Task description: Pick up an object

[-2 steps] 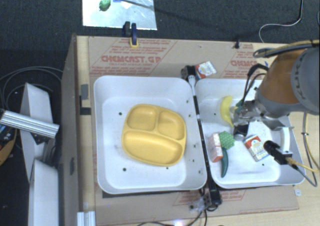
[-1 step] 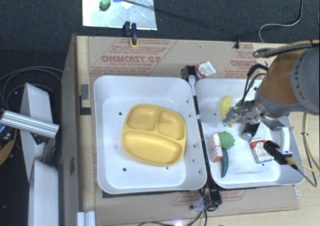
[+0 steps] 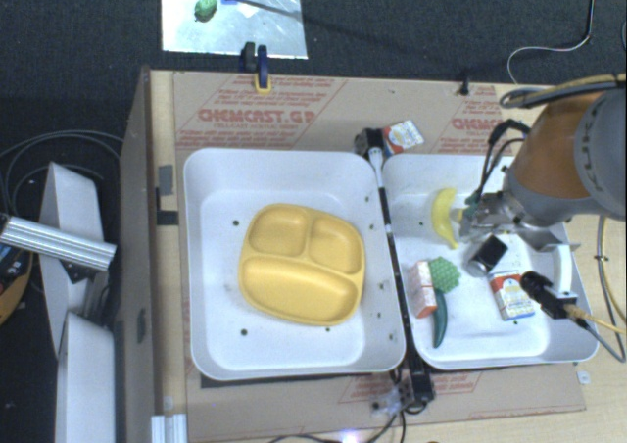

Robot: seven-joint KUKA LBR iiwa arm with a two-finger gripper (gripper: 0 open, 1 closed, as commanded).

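The right bin [image 3: 558, 343] holds several small objects. A yellow banana [image 3: 446, 216] lies at its upper left. Below the banana are a green broccoli piece [image 3: 444, 272], a small red and white carton [image 3: 421, 289] and a dark green pepper [image 3: 439, 319]. A second red and white box [image 3: 511, 296] lies further right, and a small black and grey block [image 3: 487, 253] sits above it. My gripper [image 3: 477, 221] hangs low over the bin, just right of the banana and above the black block. The wrist hides its tips.
The left bin [image 3: 211, 235] holds a yellow divided plate [image 3: 302, 263]. A small snack packet [image 3: 403, 135] lies on the cardboard behind the bins. Black cables and a black connector [image 3: 549, 296] trail over the right bin's right side. The arm's orange band [image 3: 554, 152] rises at the right.
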